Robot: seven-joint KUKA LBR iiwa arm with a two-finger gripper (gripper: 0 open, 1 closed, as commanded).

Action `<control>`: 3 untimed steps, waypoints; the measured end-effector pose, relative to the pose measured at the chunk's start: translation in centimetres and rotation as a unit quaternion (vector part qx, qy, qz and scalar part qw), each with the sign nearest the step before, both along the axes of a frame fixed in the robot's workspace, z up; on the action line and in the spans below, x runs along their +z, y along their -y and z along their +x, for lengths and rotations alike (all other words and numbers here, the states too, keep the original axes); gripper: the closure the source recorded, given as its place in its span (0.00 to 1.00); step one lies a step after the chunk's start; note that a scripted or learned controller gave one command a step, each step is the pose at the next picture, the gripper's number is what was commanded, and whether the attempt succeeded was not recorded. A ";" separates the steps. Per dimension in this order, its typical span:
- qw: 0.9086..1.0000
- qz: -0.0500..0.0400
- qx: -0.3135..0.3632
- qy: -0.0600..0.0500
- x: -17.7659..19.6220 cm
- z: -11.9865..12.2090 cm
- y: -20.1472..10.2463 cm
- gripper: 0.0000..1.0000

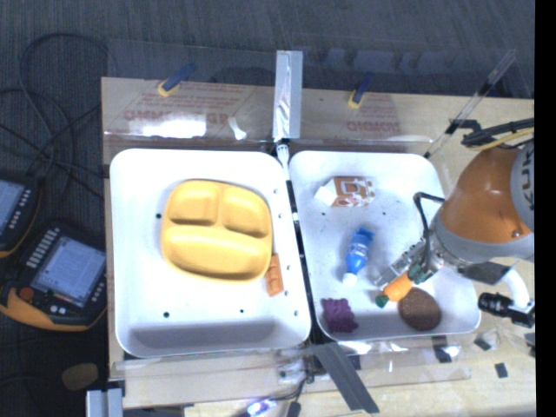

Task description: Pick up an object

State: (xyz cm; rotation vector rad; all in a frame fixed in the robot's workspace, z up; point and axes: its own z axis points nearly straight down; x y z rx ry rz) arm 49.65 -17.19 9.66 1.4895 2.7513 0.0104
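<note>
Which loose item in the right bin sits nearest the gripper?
The small orange carrot-shaped toy, right at the gripper; the brown lump is next.

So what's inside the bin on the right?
The right bin holds a blue bottle, a purple toy, a brown lump, an orange carrot toy and an orange-and-white packet. The arm covers the bin's right edge.

Scene lit evenly from overhead, moderately bright. Both white bins [208, 337] rendered near blown-out, walls losing detail. Strong glare seen on clear plastic sheet [174, 127] behind left bin, further reflections on metal divider strip [287, 94]. Soft, short shadows cast under yellow tray [217, 229] and along lower inside wall of left bin. Dark carpet [261, 11] at top underexposed, texture grainy. Overall sharpness low; small items in right bin slightly soft. Mild compression noise noted throughout.
</note>
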 end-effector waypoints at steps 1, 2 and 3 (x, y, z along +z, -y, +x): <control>0.999 0.000 -0.051 -0.010 11.5 1.1 2.3 1.00; 0.999 0.001 -0.051 -0.010 11.5 1.1 2.2 0.00; 0.988 0.002 -0.152 -0.011 0.2 2.0 3.5 0.00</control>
